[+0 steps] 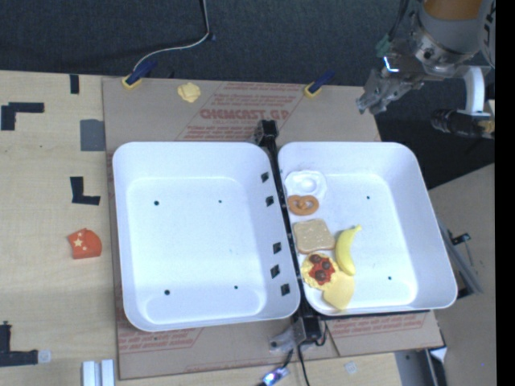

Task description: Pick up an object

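Along the left wall of the right bin (402,215) lie several toy foods: a white fried egg (306,183), a brown pretzel (302,206), a slice of toast (313,236), a yellow banana (346,249), a pizza slice with red toppings (320,269) and a pale yellow piece (339,292). My gripper (378,96) hangs high beyond the right bin's far edge, over the cardboard's corner, well apart from all the food.
The left bin (193,296) adjoins the right one at a black hinge strip. Outside the bins sit a red strawberry-like toy (85,244) on the bench at left and a small yellow toy (189,92) on the cardboard behind. A white cable (173,51) runs at the back.
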Motion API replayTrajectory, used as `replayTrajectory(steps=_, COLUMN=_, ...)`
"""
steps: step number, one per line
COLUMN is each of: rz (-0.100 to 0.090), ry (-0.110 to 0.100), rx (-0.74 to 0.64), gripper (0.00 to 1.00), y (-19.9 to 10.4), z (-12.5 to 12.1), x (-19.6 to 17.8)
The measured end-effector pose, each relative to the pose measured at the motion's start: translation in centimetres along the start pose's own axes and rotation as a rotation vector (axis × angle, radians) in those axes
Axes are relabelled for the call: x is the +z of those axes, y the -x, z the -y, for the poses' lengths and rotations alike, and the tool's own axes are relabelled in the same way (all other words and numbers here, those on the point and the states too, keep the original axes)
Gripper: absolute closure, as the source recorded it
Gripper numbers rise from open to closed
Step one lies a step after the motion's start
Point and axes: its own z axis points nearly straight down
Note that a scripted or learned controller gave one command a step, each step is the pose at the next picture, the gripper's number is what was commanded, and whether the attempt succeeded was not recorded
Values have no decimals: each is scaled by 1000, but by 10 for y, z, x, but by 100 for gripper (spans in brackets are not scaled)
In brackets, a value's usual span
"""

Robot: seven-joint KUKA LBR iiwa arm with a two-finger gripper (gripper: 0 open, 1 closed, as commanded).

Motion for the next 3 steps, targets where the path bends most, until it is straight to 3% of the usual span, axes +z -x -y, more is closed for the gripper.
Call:
replayTrajectory(steps=1, rz=-2, ry=-7, rx=-1, gripper=100, y=-39, z=0, x=-28)
replayTrajectory(steps=2, rz=-1, ry=-5, rx=3, gripper=100, y=-39, z=0, x=-80)
replayTrajectory(steps=3, rz=-3, ry=-29, rx=-1, gripper=100, y=-103, z=5, x=89)
